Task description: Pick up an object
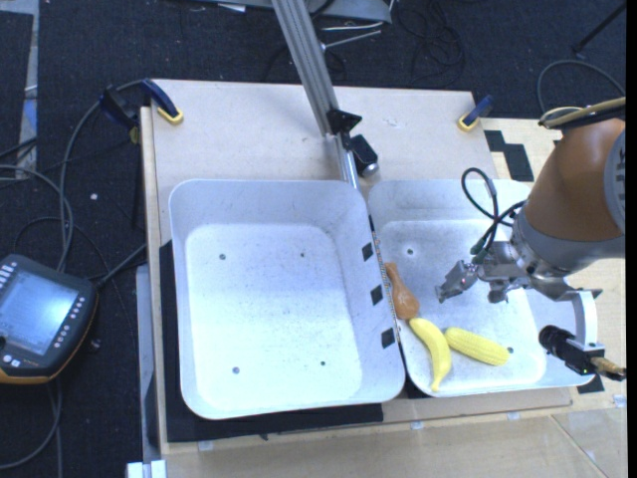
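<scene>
In the right bin (428,237) lie a yellow banana (432,350), a yellow corn cob (478,347) and a brown wooden spoon-like piece (400,291) along the bin's left wall. My gripper (456,283) hangs over the middle of that bin, above and slightly right of the banana, just up from the corn cob. Its fingers point left and down, and nothing sits between them. The grey and orange arm (582,202) reaches in from the right.
The left bin (199,217) sits beside the right one, sharing a ridge with black clips (378,292). A slanted metal pole (314,68) rises behind the bins. Yellow clamps hold the bench corners. A teach pendant (35,317) lies at far left.
</scene>
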{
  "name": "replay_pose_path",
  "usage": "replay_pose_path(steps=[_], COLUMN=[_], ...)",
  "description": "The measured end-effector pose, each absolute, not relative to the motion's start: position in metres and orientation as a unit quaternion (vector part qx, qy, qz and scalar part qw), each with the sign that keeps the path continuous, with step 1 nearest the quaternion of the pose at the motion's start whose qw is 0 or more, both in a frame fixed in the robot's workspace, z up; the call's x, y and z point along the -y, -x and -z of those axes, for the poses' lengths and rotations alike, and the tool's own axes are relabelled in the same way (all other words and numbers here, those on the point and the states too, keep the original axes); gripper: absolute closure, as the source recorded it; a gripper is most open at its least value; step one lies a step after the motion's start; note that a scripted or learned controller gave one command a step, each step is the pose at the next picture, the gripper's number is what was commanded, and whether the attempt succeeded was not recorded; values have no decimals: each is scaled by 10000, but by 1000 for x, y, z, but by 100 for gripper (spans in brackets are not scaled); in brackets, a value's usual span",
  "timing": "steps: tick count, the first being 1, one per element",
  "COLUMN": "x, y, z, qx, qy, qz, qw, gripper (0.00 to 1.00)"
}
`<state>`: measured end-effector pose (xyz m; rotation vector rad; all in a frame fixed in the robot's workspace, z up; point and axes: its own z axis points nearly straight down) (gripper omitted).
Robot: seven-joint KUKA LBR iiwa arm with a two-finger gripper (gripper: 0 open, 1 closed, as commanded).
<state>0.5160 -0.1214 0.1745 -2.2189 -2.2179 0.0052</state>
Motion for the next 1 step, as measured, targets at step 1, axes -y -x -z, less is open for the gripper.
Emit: replay_pose_path(steps=[1], x=[114], y=[-510], z=[-128], qx=[7072], qy=[7070], qz=[-12], qw=[17], gripper=[0])
